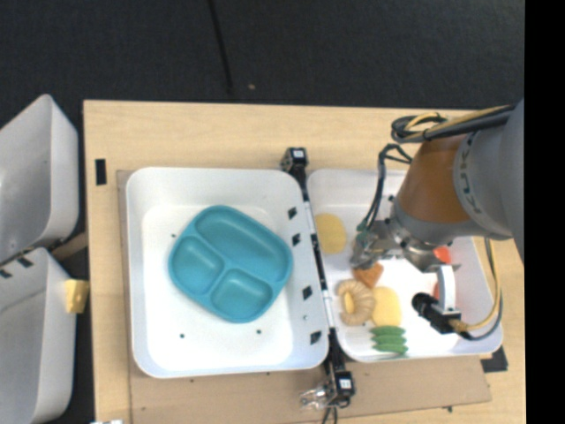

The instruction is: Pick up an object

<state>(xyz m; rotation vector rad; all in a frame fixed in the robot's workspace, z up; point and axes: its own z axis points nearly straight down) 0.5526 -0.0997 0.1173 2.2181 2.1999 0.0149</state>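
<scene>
Jaws (366, 253) over rt bin (353, 182): 1 orange wedge (370, 275), 1 pretzel (353, 303).

I see a teal tray (231, 261) in the white left bin (141, 325), plus yellow (331, 232), orange (369, 275) and green (388, 340) pieces on white.

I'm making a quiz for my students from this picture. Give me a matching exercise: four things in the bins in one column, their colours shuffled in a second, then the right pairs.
Things:
1. divided plate
2. pea pod
3. pretzel
4. wedge beside the gripper

Colours:
A. orange
B. tan
C. teal blue
D. green

Pairs: 1-C, 2-D, 3-B, 4-A
</scene>
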